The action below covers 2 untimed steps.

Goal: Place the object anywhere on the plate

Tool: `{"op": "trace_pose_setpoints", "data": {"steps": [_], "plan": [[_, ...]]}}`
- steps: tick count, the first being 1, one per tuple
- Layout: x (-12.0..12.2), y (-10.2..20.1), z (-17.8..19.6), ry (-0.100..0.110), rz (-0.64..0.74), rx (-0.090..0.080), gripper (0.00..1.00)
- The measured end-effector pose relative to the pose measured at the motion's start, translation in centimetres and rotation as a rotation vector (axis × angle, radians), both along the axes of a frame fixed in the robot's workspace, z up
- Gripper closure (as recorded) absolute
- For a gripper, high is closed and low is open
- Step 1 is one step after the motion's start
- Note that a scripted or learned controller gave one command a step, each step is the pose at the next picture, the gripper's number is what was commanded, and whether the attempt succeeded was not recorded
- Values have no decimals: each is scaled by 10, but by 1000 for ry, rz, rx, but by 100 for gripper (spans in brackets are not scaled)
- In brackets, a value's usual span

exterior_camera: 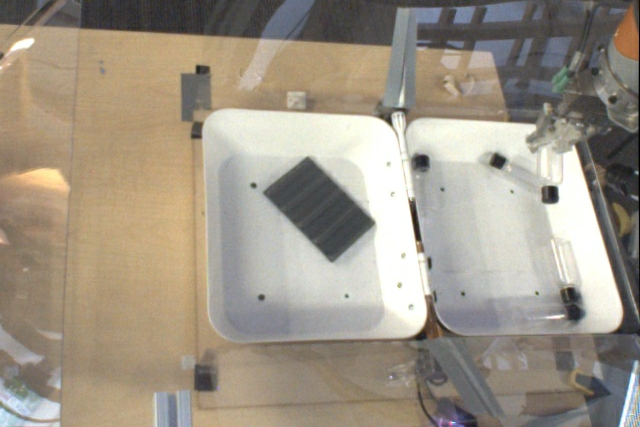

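Pale wooden bench (120, 215), left bin (225, 315) with a dark ribbed plate (319, 208) tilted at centre, right bin (600, 300) holding clear black-capped tubes (522, 177) at one and four o'clock, hand (560, 127) at two o'clock, blurred, arm (625, 55) cut off.

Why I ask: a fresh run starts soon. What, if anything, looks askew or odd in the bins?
The dark ridged plate in the left bin lies turned diagonally to the walls. Clear tubes lie scattered in the right bin. No visible damage.

A dark grey ribbed rectangular plate (319, 208) lies tilted in the left shallow white bin (225, 215). Clear plastic tubes with black caps (522, 177) lie in the white bin to that bin's right (600, 245).
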<state>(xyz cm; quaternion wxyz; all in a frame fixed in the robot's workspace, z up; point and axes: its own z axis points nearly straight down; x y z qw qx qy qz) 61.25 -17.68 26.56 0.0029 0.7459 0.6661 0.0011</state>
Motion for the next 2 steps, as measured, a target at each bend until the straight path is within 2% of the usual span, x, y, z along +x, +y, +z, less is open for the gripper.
{"op": "trace_pose_setpoints", "data": {"steps": [1, 2], "plan": [[57, -19, -106, 3, 268, 0, 100], [58, -27, -32, -1, 200, 0, 100]]}}
